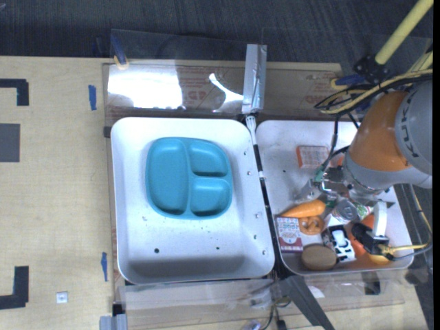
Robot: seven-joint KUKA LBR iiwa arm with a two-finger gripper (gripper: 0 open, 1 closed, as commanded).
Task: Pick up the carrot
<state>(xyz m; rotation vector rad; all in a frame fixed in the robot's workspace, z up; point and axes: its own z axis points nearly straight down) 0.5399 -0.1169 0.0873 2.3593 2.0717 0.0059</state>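
Orange and tapered, the carrot (304, 210) lay in the right bin (275, 150), just left of the hand (335, 196). It looked light, stiff and smooth; mid-body seemed the best hold. The hand's opening could not be told.

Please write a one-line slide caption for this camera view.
Gripper over the carrot in the right bin; blue tray in the left.

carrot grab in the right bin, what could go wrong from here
1. The carrot lies in a tight pile, touching a small carton and other bits, so a close may catch a neighbour instead.
2. The gripper sits at the carrot's right end, not its middle; a grasp there may let it pivot or slip.
3. A brown round item lies close below and could get knocked.
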